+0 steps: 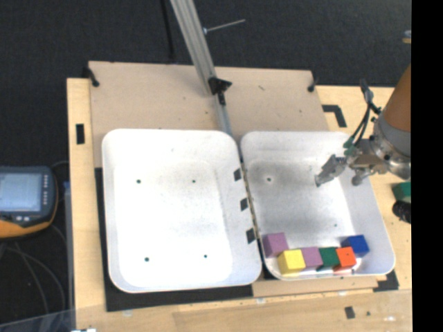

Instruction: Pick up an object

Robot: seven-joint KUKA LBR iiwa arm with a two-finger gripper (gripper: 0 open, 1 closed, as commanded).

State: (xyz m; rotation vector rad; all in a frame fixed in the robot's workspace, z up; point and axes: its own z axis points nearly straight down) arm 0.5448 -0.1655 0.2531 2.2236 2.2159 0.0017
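The gripper [340, 171] is seen over the far right part of the right bin [302, 147], fingers spread open with nothing between them, well apart from the blocks clustered along that bin's near edge: purple block [275, 243], yellow block [292, 261], a second purple block [311, 256], green block [328, 256], orange block [345, 258] and blue block [356, 245]. The step in hand is judged to be the approach, no grasp being made yet. A move toward the near edge and a descent onto one block is called for next; the tight packing is expected to leave little room for the fingers.
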